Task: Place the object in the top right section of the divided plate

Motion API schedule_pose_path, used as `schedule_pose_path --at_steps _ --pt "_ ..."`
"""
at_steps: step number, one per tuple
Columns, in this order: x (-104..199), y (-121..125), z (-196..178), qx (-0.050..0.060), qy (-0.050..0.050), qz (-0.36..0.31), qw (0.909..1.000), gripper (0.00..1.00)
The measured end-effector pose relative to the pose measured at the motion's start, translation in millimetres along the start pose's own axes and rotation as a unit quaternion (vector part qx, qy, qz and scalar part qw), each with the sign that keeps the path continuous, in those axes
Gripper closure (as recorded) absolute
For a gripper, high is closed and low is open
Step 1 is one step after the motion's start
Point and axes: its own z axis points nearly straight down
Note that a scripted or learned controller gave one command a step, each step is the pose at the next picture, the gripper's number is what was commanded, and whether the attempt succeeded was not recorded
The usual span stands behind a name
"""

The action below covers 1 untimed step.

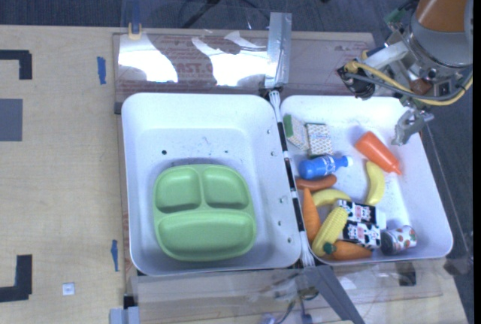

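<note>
Arm cut off at right edge; gripper (409, 125) small, finger state unclear, above right bin (432, 187); green divided plate (203, 211) in left bin (150, 119).

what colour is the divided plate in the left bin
Light green; the plate shows clearly in the camera view.

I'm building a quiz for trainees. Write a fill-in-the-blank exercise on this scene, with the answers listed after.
1. The green divided plastic plate lies in the ____ white bin.
2. The blue plastic bottle has a ____ cap.
3. The plate has ____ sections.
4. The metal claw hovers above the right white bin, near the ____ cone-shaped toy carrot.

Answers: left; white; three; orange
</note>
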Motion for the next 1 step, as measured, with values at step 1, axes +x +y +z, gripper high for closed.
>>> schedule_pose_path --at_steps 1 --pt "-8.0 42.6 47.9 0.002 -0.002 0.057 0.9984 0.0"
